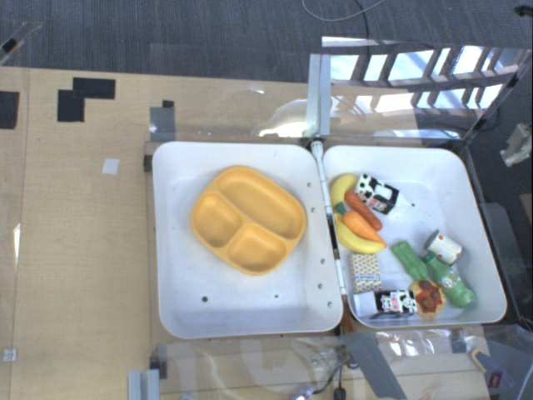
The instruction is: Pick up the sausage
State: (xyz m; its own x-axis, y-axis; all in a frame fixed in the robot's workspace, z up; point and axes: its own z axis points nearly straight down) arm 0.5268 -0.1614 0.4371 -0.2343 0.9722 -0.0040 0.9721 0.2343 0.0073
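The sausage (366, 210) is a short reddish-brown link in the right bin (433, 173), near its left wall. It lies slantwise on top of a yellow banana (351, 236), with an orange carrot (360, 224) pressed along its lower side. A black-and-white cow-pattern carton (380, 193) touches its upper right end.
The left bin (191, 307) holds a yellow divided plate (248, 218). Further down the right bin lie a checked wafer (365, 267), a second cow-pattern carton (395, 302), two green bottles (410, 259) (450, 283), a small can (444, 246) and a red-orange toy (428, 297).
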